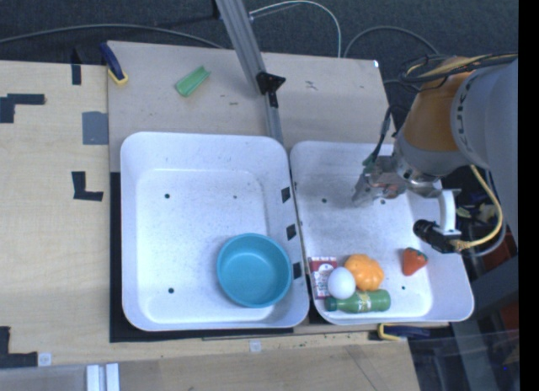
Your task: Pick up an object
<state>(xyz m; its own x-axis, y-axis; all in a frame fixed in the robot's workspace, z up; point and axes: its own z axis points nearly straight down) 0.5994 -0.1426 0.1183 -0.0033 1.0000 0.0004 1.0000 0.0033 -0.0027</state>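
My gripper (368, 192) hangs over the upper middle of the right bin (337, 170), above bare floor, with nothing seen between its fingers. Along the right bin's front edge lie a white egg (341, 282), an orange fruit (365, 270), a green bottle (362, 302) and a small red-and-white carton (321, 274). A red strawberry-like piece (413, 260) sits toward the right side of that bin. All of these lie well in front of the gripper. A blue bowl (253, 269) rests in the front right corner of the left bin (168, 162).
A grey pole (244, 35) slants across the bench behind the bins, ending at a black clamp (269, 83). A green block (192, 81) lies on the bench behind the left bin. Cables trail around the arm at the right.
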